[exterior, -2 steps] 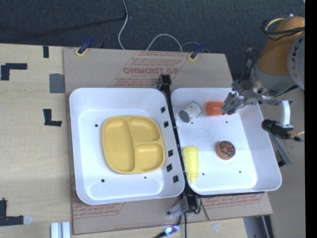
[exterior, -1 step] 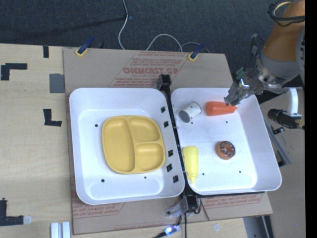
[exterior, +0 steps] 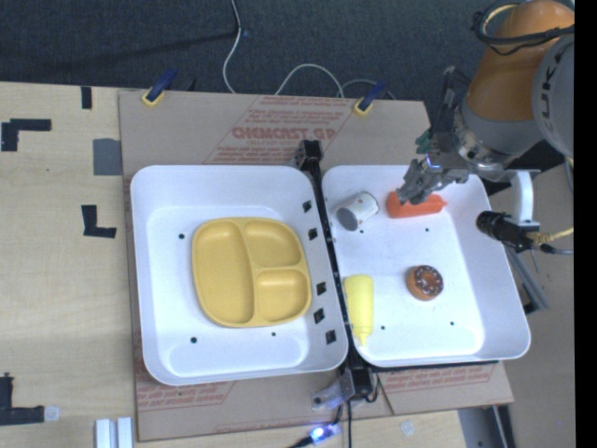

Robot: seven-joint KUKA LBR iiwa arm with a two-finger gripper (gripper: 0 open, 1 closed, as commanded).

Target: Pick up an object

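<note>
A wooden bench (exterior: 56, 278) bears cardboard (exterior: 270, 129) under two white bins (exterior: 154, 189).

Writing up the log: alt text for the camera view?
The gripper sits over an orange block in the right bin, which also holds a small cup, a doughnut and a yellow piece. The left bin holds a yellow divided plate.

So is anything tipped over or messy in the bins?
A little. The small cup in the right bin lies on its side, its mouth facing the divider. The plate, the donut and the yellow piece look fine; nothing's spilled.
</note>
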